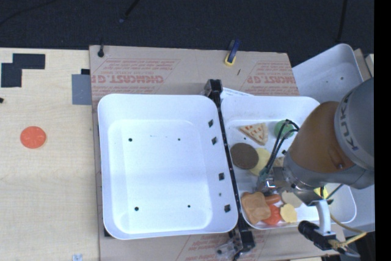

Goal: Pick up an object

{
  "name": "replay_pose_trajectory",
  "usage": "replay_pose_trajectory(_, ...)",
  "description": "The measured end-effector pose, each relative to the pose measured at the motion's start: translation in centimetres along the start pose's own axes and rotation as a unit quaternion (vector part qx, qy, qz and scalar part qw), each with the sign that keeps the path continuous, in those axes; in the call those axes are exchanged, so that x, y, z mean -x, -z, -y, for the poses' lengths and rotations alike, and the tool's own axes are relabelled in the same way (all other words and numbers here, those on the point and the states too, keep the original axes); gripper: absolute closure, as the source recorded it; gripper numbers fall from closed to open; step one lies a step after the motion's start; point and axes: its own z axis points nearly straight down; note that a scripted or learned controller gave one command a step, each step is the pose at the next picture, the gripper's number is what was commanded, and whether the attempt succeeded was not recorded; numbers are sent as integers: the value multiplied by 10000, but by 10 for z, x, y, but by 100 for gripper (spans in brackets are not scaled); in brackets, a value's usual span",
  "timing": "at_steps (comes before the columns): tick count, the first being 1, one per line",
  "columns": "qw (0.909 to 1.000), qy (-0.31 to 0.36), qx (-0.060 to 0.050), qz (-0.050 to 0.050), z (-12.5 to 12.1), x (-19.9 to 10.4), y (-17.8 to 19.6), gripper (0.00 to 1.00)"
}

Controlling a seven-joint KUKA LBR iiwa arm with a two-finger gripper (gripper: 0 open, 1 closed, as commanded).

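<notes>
While the arm (330, 143) is leaning in over the right bin (269, 108), the step in hand looks to be the reach down toward the food pile; nothing is showing as lifted yet. The end effector (276, 183) is hanging low among the items, and whether it is spread or pinching anything I cannot tell, since the wrist is blocking it. Candidate objects are lying left of the end effector: a brown disc (245, 156), a tan wedge (254, 132) above the disc, a bread-like piece (256, 206) below it, with a red piece (275, 215) and a yellow piece (288, 213) just beside that; a green item (282, 128) is peeking out near the wedge. The next move is probably calling for a settled descent onto one piece and a firm close before lifting. The arm is hiding much of the right bin; the left bin (159, 162) is sitting beside it on the table (49, 192).
</notes>
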Motion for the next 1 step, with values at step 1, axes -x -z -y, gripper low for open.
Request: replay_pose_trajectory(1, 10000, 18, 4, -1, -23, -6, 61, 100)
